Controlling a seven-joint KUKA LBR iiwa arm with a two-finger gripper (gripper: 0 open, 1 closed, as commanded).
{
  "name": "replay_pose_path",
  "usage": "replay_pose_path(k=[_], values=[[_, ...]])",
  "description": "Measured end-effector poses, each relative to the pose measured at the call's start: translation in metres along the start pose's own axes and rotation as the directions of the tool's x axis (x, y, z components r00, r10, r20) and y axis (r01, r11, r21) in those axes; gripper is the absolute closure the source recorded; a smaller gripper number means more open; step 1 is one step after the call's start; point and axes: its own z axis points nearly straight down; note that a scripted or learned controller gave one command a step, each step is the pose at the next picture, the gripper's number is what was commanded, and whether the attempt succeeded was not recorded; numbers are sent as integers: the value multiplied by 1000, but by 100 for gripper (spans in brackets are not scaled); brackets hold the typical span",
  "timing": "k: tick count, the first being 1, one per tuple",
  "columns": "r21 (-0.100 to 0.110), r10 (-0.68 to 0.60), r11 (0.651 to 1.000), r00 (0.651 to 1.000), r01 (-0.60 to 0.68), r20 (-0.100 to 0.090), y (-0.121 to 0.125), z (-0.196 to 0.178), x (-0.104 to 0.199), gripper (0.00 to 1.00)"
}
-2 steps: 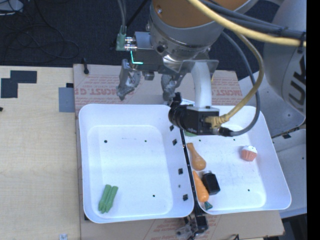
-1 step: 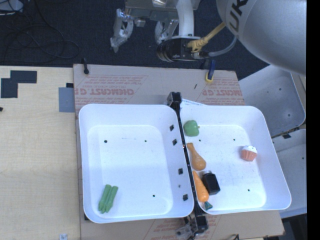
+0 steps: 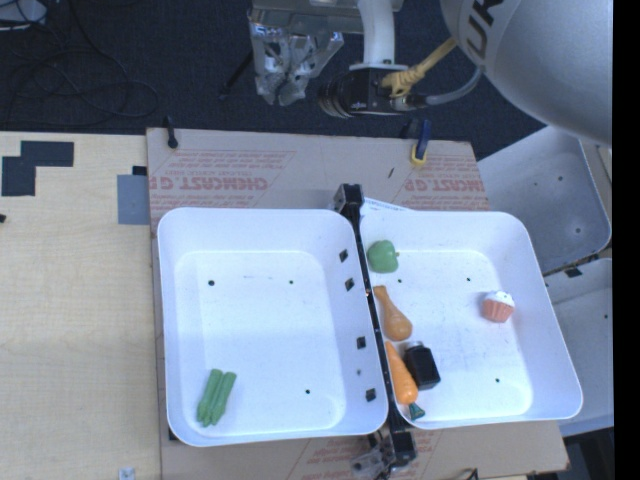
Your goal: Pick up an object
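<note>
Bins: two, side by side. Left bin (image 3: 180,268): one green bean bundle (image 3: 215,397), near front left corner. Right bin (image 3: 530,268): five items — green pepper (image 3: 382,256), orange squash (image 3: 394,314), carrot (image 3: 401,376), black block (image 3: 421,365), cupcake (image 3: 497,306). Arm (image 3: 540,38) raised past bins' far edge; gripper (image 3: 290,63) above dark floor, clear of both bins, holding nothing.

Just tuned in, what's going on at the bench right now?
The arm is raised at the top of the view, above the far edge of the bench and clear of both bins, so no pick has been made yet. The right bin holds a green apple-like piece, an orange squash-shaped toy, a carrot, a black block and a small cupcake. The left bin holds a green bean pod.
</note>
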Motion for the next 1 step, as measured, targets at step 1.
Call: replay_pose_path(k=[1], values=[[-2, -1, 1000, 1000, 1, -3, -55, 9, -1, 100]])
